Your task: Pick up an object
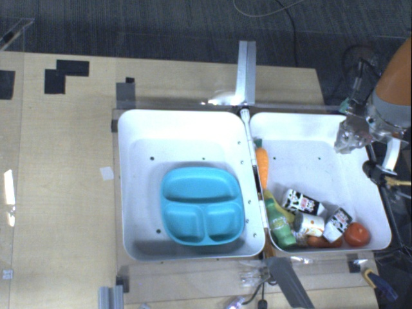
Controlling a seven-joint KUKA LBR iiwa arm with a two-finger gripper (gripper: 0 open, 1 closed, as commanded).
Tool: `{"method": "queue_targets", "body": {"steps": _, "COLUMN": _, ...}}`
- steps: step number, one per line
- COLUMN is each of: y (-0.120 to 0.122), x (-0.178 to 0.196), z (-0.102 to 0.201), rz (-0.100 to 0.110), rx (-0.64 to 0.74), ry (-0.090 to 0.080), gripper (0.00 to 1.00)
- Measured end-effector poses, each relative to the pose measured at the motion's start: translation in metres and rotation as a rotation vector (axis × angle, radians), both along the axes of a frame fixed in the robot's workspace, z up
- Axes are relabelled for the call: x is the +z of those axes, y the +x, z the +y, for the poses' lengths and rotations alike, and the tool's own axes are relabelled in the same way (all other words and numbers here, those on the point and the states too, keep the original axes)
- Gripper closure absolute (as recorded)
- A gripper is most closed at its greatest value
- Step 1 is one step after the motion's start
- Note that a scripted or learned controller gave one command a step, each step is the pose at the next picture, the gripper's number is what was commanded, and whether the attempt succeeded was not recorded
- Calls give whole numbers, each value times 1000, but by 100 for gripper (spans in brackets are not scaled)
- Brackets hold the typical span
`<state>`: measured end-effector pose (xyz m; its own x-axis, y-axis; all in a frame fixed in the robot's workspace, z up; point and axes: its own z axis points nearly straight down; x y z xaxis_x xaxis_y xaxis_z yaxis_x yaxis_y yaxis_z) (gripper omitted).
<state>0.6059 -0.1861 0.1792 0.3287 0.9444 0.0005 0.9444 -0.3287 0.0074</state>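
- Orange band [394, 82] on the arm sits highest and closest to the lens, at the right edge, with grey wrist hardware under it.
- Below that, the end effector [353, 137] hangs over the far right part of the right bin [309, 150], above bare white floor; nothing is visibly in its grasp, and whether it is set wide or narrow I cannot tell from this angle.
- Well apart from it, the pickable items crowd the bin's near edge and left wall.
- Closest in that cluster is a red tomato [357, 235] in the near right corner.
- Just left of it, a small white carton [339, 220] lies tilted, touching or nearly touching the tomato.
- Next comes another white carton [313, 224], with a black-and-white carton [302, 202] just behind it.
- A green bottle [280, 223] lies along the left wall, near end toward the corner.
- An orange carrot [261, 163] lies lengthwise against that same wall, farther back.
- Across the divider, the left bin [132, 172] holds a blue divided plate [202, 205], flat, toward the near side.
- A metal post [247, 69] stands behind the seam between the bins.
- Both bins rest on the pale worktop [64, 185], which carries black tape marks [64, 73] at far left.
- A thin cable [270, 5] loops on the dark floor beyond.
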Motion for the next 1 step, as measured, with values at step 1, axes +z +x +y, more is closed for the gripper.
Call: {"method": "queue_targets", "body": {"steps": 1, "y": -94, "x": 80, "z": 65, "rz": 2, "rx": 42, "ry": 2, "gripper": 100}}
